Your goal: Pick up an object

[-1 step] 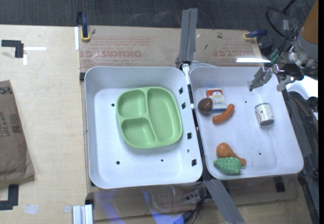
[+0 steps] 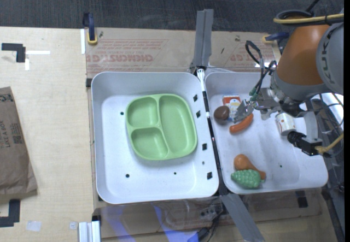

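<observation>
Orange, smooth and probably light, the toy sausage [image 2: 241, 123] is lying beneath the gripper [image 2: 247, 107], claw state unclear, inviting a mid-length pinch.

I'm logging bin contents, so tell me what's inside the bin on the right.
The right bin holds a brown round item, an orange sausage-shaped toy, a white and red packet, and a green bumpy piece against an orange piece. The arm covers its far right corner.

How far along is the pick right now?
Done: the claw has reached the right bin, over the hot dog. In hand: nothing visibly lifted; its grip is unclear. Left: grasping and raising an item. The brown round piece, corn and green tray lie untouched.
</observation>
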